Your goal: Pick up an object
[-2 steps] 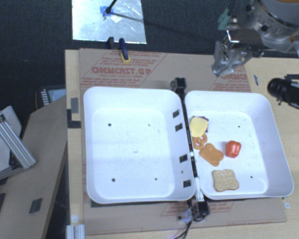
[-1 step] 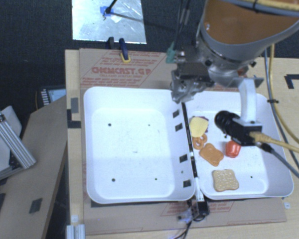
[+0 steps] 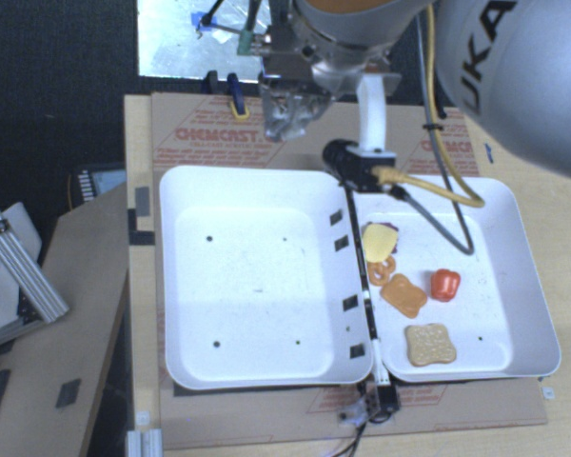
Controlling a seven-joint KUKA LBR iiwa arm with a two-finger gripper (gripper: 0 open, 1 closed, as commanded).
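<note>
The gripper [image 3: 287,112] hangs above the far edge of the counter [image 3: 95,284], beyond the back rim of the left bin [image 3: 186,284]; it carries nothing, and whether it is open or closed cannot be made out from this angle.

All the candidates lie in the right bin [image 3: 514,284], nearer the camera than the gripper and off to its right in the view. Closest is a yellow piece with a dark purple edge [image 3: 380,240], just past the divider between the bins. Below it sits a small orange pretzel-like ring [image 3: 379,271], touching or nearly touching a tan biscuit-shaped piece [image 3: 403,295]. Further right is a small red piece [image 3: 444,284], standing apart from the rest. Nearest the camera lies a pale cracker [image 3: 429,344].

These look like toy foods: probably light, stiff and somewhat slick. The flat ones sit low and offer little edge to pinch. The red piece looks rounder and taller, so closing across its sides seems the surest hold.
</note>
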